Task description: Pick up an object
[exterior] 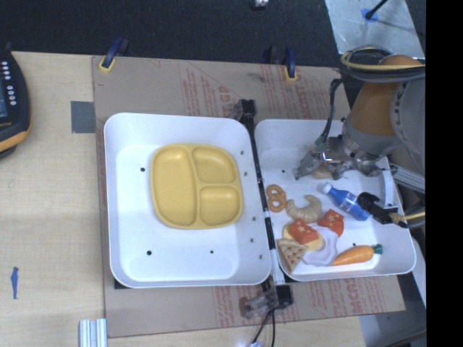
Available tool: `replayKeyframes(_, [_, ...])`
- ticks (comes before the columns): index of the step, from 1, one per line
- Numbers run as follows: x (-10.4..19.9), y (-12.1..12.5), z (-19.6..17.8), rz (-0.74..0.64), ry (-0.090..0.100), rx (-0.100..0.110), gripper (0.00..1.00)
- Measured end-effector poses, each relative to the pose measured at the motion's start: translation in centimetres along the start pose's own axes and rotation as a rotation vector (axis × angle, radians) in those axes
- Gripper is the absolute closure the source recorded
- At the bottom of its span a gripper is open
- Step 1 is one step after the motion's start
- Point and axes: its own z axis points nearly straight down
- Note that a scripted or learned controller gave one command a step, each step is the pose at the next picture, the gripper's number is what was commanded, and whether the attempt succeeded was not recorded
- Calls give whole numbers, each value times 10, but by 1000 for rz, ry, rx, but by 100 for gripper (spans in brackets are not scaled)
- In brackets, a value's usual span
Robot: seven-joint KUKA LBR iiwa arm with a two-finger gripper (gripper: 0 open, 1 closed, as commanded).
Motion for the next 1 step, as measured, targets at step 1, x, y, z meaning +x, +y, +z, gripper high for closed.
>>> replayKeyframes(1, [22,46,-5,-5,-1,-10,0])
